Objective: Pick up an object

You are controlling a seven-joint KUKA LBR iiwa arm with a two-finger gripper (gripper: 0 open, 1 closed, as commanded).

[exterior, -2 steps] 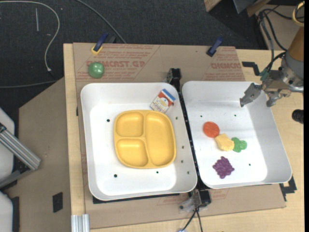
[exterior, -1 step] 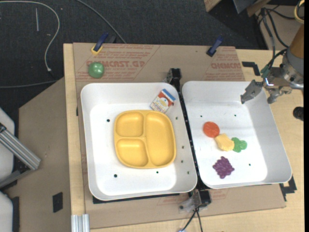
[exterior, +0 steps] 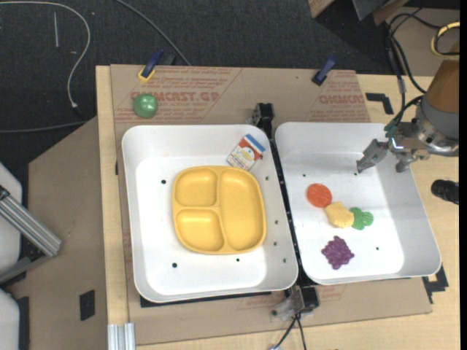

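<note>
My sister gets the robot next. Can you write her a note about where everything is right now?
Gripper: over the upper right part of the right bin, fingers spread open, holding nothing.
Right bin: orange round piece, yellow piece touching a green piece, and purple grapes nearer the front.
Left bin: yellow divided plate in the middle, small carton leaning at the back wall.
A green ball sits on the cardboard outside the bins.
Done: nothing picked up yet.
Left: lower onto one object, probably the orange piece since it is closest, close the fingers and lift.
</note>
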